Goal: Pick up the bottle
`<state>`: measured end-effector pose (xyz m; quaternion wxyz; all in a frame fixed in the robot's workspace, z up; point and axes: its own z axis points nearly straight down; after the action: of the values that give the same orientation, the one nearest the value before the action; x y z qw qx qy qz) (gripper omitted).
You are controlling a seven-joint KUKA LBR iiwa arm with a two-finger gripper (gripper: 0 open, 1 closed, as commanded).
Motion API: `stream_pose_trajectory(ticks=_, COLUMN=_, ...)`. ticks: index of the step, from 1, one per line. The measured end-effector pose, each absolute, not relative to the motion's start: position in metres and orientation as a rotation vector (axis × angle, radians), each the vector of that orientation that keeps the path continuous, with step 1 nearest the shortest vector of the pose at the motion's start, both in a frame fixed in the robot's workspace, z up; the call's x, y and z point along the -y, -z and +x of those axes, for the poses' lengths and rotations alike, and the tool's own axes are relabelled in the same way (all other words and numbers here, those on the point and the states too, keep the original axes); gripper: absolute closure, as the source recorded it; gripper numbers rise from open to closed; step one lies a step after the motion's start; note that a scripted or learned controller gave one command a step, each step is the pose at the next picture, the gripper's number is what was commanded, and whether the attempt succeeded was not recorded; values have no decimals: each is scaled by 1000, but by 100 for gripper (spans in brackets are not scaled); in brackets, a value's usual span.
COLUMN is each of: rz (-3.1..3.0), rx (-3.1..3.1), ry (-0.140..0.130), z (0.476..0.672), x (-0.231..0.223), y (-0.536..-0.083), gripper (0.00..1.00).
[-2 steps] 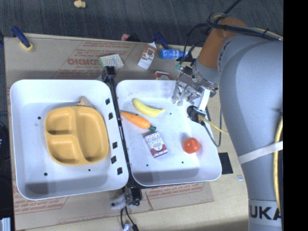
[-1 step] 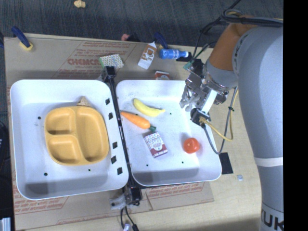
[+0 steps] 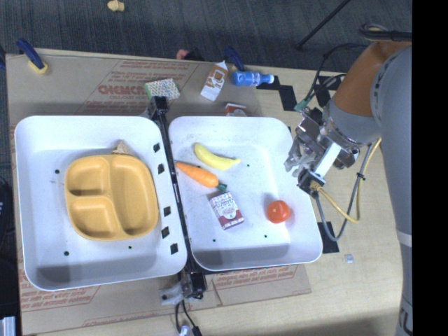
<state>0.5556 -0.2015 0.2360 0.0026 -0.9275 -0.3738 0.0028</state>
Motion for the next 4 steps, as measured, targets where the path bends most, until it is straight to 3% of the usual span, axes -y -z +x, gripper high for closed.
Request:
stream_pose_trajectory(ticks=1, rz=-2877, rx=1250, ry=-5, z=476, x=206, y=-250, gripper=100)
stream_pose_trajectory(ticks=2, rz=-3067, rx=669, ry=-4, z=476, x=193, y=-239, gripper=100)
stream_pose_trajectory(ticks=3, rz=-3122, rx=329, ry=-5, z=476, x=210, y=-223, gripper=100)
stream_pose_trajectory(ticks=4, rz=-3122, rx=326, ry=-3, z=476, x=211, y=-232, gripper=100)
